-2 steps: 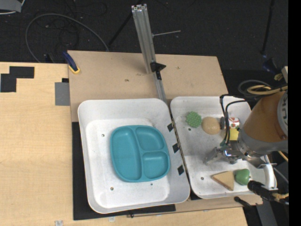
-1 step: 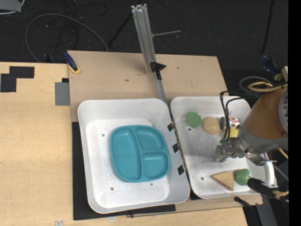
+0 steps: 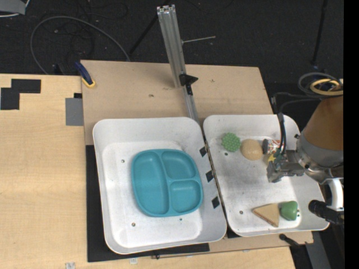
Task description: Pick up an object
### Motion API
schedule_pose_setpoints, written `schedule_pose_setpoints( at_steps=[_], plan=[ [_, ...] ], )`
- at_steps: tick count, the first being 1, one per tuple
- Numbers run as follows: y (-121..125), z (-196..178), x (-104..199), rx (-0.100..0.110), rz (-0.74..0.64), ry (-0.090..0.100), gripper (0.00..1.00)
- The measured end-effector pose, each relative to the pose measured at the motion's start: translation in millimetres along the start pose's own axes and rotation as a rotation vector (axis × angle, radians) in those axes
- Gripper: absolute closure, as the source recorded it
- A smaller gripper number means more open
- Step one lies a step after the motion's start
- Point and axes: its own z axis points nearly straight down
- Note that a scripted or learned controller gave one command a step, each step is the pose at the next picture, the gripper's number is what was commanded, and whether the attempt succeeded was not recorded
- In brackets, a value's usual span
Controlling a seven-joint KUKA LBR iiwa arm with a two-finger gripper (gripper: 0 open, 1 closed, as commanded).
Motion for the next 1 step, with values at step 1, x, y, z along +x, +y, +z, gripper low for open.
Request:
schedule_pose_setpoints(
  at_steps=[1],
  plan=[
    [5.3, -62.5, -3.2, -0.001, 0.0, 0.0, 1.0]
  ],
)
